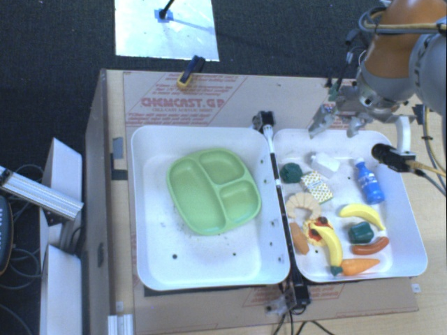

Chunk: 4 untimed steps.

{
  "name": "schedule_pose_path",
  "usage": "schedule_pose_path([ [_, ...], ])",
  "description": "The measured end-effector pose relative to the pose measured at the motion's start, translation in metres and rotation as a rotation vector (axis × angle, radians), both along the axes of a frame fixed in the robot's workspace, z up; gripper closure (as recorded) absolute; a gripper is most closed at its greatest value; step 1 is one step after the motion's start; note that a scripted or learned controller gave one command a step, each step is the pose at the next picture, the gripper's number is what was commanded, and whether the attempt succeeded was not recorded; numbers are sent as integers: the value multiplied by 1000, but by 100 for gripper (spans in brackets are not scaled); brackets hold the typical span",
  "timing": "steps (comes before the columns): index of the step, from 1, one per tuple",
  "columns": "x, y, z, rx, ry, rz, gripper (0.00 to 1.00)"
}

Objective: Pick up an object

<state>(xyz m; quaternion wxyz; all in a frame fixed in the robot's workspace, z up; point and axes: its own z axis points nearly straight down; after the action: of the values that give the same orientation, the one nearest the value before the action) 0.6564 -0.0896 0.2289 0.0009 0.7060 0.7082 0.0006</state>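
Red "CHEMCAST GP" print reads on the bench sheet (183, 103)

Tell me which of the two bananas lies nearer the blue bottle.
The banana right below the bottle; the other banana lies farther left by the divider.

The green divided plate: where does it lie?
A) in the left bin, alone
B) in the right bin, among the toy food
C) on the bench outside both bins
A: the green divided plate lies flat in the left bin, while the toy food, such as the banana, is in the right bin.
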Motion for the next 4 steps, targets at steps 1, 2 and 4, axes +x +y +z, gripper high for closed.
schedule_pose_path([
  [1, 12, -40, -144, 0, 0, -2, 0],
  [2, 13, -30, -144, 0, 0, 1, 0],
  [4, 13, 7, -144, 1, 1, 2, 0],
])
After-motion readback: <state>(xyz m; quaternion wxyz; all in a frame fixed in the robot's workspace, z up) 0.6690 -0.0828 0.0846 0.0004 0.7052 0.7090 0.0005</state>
